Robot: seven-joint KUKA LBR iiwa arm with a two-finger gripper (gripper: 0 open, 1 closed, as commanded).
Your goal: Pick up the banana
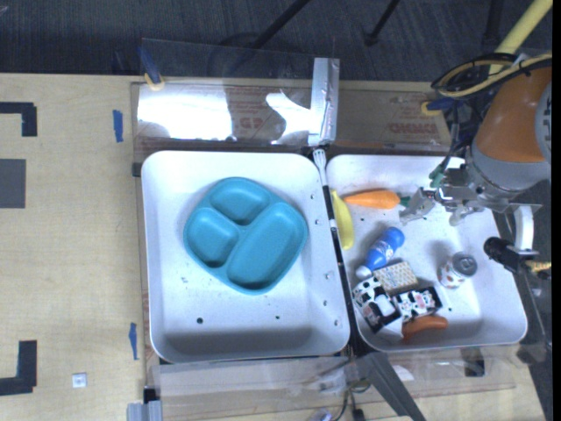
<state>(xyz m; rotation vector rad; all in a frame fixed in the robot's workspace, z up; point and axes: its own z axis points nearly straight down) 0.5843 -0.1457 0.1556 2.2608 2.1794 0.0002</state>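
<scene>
Approach step: gripper [436,202] above right bin [500,318], banana [342,220] not yet reached.

Banana lies along the bin's 9 o'clock wall, just below the carrot [372,200]; a blue bottle [384,247] sits at its 4 o'clock. The gripper hangs near the bin's 12 o'clock edge, at the carrot's 3 o'clock end, nothing between its fingers; whether they are wide or narrow cannot be told. Next move, by judgement: travel toward 9 o'clock past the carrot, align with the banana's long axis, descend close to the wall.
</scene>
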